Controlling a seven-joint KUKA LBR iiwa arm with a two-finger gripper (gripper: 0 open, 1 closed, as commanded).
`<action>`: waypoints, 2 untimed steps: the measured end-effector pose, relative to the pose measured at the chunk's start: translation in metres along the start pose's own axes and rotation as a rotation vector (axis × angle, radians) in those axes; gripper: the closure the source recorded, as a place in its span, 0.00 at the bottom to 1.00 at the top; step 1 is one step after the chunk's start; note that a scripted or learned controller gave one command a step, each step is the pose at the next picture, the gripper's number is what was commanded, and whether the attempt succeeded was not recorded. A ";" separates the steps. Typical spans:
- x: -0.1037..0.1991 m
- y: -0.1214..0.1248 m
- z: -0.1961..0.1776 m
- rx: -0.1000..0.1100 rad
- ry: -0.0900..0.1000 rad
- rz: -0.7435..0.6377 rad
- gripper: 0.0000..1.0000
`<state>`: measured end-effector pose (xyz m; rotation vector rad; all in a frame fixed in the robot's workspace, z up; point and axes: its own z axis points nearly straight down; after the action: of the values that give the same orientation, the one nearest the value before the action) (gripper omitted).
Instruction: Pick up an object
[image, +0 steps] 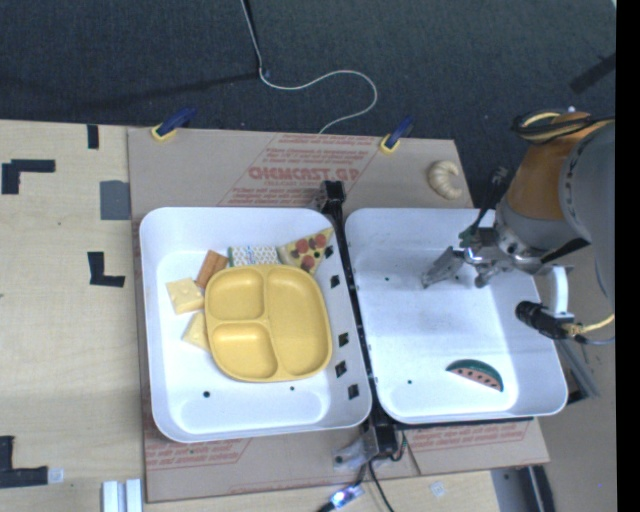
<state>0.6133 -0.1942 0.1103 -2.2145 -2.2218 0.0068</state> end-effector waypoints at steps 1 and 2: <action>0.001 0.000 0.027 -0.005 -0.002 0.000 0.00; 0.002 0.001 0.015 -0.008 -0.003 -0.001 1.00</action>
<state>0.6147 -0.1924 0.0956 -2.2184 -2.2285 0.0010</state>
